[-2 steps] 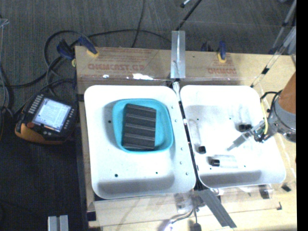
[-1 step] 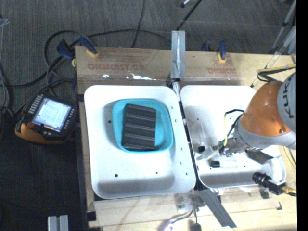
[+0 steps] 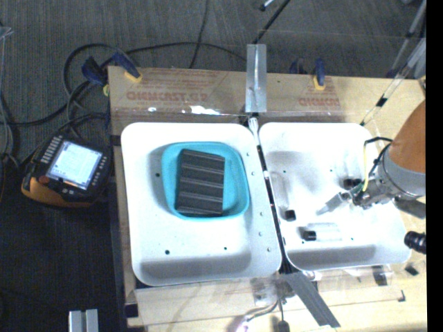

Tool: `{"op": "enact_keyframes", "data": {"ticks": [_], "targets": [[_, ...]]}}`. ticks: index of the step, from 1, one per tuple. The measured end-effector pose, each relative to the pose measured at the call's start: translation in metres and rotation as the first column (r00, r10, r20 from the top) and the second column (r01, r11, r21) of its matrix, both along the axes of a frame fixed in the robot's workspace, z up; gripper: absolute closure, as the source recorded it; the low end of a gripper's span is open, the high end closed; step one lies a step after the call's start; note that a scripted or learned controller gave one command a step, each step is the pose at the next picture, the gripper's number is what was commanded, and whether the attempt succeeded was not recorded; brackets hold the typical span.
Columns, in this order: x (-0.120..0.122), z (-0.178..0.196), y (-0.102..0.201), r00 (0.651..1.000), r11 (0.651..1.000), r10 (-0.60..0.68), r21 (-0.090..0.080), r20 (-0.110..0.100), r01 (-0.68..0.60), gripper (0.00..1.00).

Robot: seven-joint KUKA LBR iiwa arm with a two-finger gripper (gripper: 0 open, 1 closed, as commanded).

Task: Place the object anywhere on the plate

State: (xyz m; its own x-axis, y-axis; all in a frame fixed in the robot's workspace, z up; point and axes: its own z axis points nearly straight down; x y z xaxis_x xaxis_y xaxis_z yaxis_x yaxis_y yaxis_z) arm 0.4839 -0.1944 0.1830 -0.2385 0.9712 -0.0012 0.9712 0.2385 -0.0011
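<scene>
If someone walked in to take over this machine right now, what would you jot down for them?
Gripper: over the right bin, low near its middle; nothing seen between its fingers.
Dark ridged block: lying on the blue plate in the left bin.
Done: the block looks placed on the plate.
Left: probably nothing but pulling the arm back; two small dark bits lie in the right bin.

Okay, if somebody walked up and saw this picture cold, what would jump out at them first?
Most likely the turquoise plate in the left bin, with a dark ribbed block lying flat on it. Next, the grey and orange arm reaching over the right bin, its gripper low above the bin floor. A lit handheld screen lies on the carpet at far left.
</scene>
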Motion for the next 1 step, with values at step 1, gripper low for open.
{"op": "enact_keyframes", "data": {"ticks": [1], "targets": [[-0.0005,-0.0565,0.0527,1.000,1.000,0.002,0.003,-0.002,-0.002,0.00]]}}
